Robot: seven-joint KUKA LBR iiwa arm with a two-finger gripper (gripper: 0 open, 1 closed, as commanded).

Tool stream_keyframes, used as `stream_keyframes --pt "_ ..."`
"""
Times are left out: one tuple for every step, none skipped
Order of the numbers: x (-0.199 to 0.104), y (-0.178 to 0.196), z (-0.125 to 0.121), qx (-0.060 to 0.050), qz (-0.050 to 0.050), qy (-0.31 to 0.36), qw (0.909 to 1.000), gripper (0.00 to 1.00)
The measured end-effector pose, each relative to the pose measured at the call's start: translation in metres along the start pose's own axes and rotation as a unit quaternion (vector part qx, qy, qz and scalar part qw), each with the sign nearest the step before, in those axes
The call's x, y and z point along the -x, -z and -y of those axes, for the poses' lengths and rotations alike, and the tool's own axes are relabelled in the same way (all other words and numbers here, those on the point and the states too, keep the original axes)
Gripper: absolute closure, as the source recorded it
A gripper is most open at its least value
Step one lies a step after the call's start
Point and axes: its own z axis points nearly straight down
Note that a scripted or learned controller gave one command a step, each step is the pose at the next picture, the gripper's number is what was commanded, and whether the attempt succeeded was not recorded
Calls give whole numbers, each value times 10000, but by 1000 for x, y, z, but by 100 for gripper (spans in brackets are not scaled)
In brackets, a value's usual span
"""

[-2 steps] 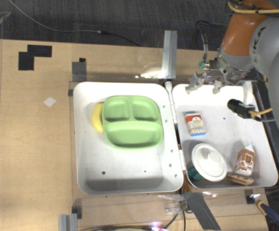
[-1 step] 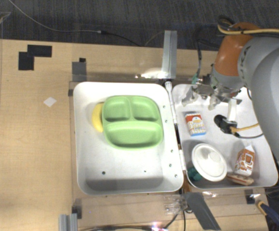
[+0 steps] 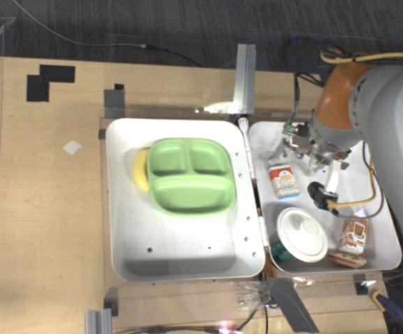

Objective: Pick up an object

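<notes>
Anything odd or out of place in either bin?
Nothing spilled or broken. Two overlaps: in the left bin a yellow object pokes out at the left edge of the green divided plate; in the right bin the white round dish partly covers a dark green thing.

Two white bins counted: left bin [image 3: 117, 242], right bin [image 3: 390, 250].

Left bin, two things counted:
- one green divided tray [image 3: 189, 175]
- one yellow thing [image 3: 140, 170], partly hidden under tray edge, kind not made out

Right bin, five things counted:
- one small red-and-white carton [image 3: 282, 181]
- one round white bowl [image 3: 302, 234]
- one brown-and-white packet [image 3: 354, 234]
- one dark green thing [image 3: 278, 252], mostly hidden under bowl
- one tan wooden-looking piece [image 3: 346, 259]

Seven loose things counted in all, each kind counted once.
</notes>
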Motion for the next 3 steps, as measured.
stream_keyframes --pt "-5 1 18 7 8 547 9985 0" --pt "2 1 31 14 -1 -105 9999 0" --pt "-1 0 14 9 8 510 9987 0"
